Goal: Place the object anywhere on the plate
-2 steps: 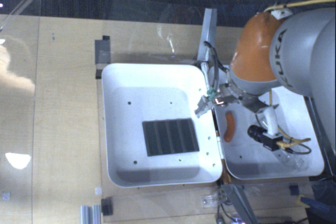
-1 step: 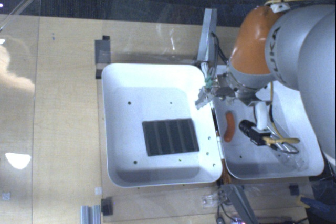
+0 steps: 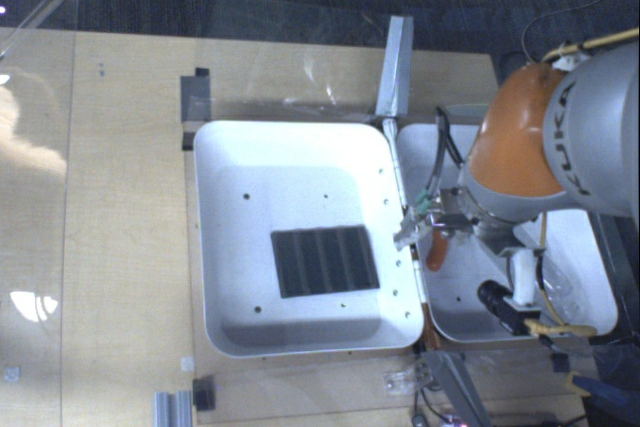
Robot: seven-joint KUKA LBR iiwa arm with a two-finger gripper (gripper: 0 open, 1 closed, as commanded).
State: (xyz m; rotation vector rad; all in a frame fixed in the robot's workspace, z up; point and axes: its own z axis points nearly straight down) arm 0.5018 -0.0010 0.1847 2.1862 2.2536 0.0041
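A black ribbed plate (image 3: 325,261) lies flat in the middle of the left white bin (image 3: 230,215). My gripper (image 3: 424,229) hangs over the left edge of the right bin (image 3: 455,320), right beside the wall between the two bins. It is shut on a small orange-brown oblong object (image 3: 437,254), which hangs down from its fingers above the right bin's floor. The plate is to the left of the gripper, about a hand's width away. The arm's orange band and grey body cover much of the right bin.
The raised rims of the two bins meet just left of the gripper. A metal post (image 3: 395,65) stands behind the bins. Bare wooden bench (image 3: 100,215) stretches to the left.
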